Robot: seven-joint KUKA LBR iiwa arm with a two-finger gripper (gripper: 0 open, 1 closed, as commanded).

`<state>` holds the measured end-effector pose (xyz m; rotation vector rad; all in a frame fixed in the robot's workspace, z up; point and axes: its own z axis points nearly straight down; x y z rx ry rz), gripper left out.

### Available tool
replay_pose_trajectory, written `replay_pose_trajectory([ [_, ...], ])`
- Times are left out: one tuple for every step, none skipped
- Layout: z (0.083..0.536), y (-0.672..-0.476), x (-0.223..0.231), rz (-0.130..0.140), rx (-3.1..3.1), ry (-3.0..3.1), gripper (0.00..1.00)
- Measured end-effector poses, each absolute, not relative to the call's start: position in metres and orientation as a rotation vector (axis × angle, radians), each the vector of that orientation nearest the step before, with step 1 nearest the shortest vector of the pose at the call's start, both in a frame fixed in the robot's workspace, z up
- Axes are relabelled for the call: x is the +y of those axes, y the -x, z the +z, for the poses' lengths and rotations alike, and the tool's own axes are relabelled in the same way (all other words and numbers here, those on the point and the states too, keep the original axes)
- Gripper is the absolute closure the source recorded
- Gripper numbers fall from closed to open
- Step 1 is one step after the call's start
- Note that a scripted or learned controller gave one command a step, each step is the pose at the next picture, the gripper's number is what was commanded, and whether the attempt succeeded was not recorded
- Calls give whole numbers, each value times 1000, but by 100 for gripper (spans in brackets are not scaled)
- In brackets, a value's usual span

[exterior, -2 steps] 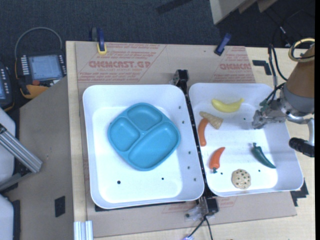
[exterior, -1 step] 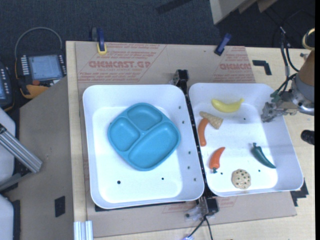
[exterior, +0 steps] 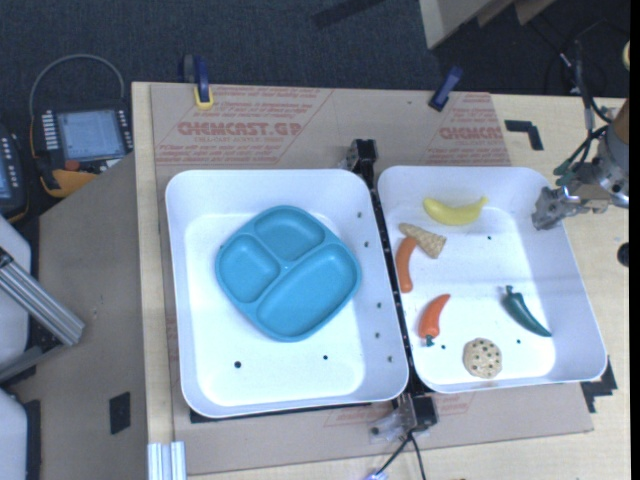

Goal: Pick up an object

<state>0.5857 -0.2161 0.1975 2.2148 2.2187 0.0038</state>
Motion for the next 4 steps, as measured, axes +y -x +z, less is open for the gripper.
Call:
replay_pose_trajectory([
  [240,-587,-217,4,2217,-2215,100],
  [249,-585,-163,3,2229,-2216,100],
  [242,-574,-113,0,2230,-2218,100],
  [237,-565,-66,-1,2230,-2218,100],
])
